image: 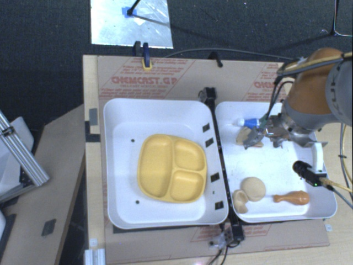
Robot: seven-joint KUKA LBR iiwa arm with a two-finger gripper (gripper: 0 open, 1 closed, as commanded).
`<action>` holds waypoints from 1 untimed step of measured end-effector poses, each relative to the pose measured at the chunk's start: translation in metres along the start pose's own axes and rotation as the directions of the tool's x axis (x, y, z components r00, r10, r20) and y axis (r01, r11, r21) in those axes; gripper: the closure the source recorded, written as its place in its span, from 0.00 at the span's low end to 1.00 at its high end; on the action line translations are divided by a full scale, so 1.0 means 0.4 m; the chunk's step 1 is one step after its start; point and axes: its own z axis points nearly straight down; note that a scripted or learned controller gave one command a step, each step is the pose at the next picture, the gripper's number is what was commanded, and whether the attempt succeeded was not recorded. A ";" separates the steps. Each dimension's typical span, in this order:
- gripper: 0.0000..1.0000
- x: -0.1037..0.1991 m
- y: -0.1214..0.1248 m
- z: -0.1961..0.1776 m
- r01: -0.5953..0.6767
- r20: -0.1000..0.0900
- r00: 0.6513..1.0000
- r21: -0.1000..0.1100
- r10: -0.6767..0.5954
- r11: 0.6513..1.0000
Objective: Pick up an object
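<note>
The right bin (278, 214) holds several small objects. A blue and white item (248, 122) lies near its far left corner, with a tan piece (242, 138) just in front of it. A round beige object (254, 187) and a small pale mushroom-like piece (240, 200) sit near the front left. An orange drumstick-shaped item (292, 198) lies at the front. My gripper (263, 138) hangs low over the far part of this bin, right beside the tan piece and the blue item. I see nothing clearly held.
The left bin (121, 164) carries a yellow divided plate (172, 168). A black divider with clips (215, 159) runs between the bins. A black unit with a cable (307, 173) sits over the right bin's right side. Bare bin floor lies mid-right (276, 167).
</note>
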 end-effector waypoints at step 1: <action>0.00 0.006 0.025 0.136 0.000 0.000 1.000 -0.001 0.000 1.000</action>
